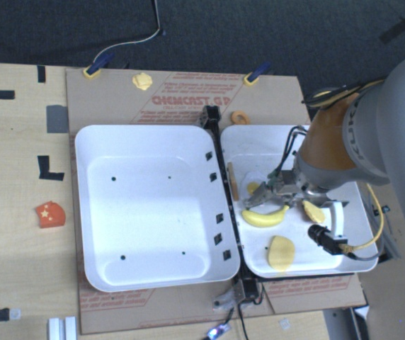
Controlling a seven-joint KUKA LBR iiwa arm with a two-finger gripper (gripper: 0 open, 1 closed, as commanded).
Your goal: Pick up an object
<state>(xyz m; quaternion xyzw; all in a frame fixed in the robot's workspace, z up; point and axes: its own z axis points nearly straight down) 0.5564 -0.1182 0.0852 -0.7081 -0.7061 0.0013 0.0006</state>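
Observation:
A yellow banana (265, 218) lies in the right bin (259, 142), near its middle. My gripper (260, 194) hangs just above the banana's upper left side, reaching in from the right. Its fingers look open, and I see nothing between them. A pale yellow chunk (282, 252) rests near the bin's front edge. Another yellow piece (314, 212) lies to the right of the banana, partly hidden by the wrist.
A thin brown stick (232, 183) lies by the right bin's left wall. The left bin (146, 204) stands beside it. On the cardboard behind the bins are an orange ring (239, 117) and a yellow lump (142, 81). A red object (51, 214) sits far left.

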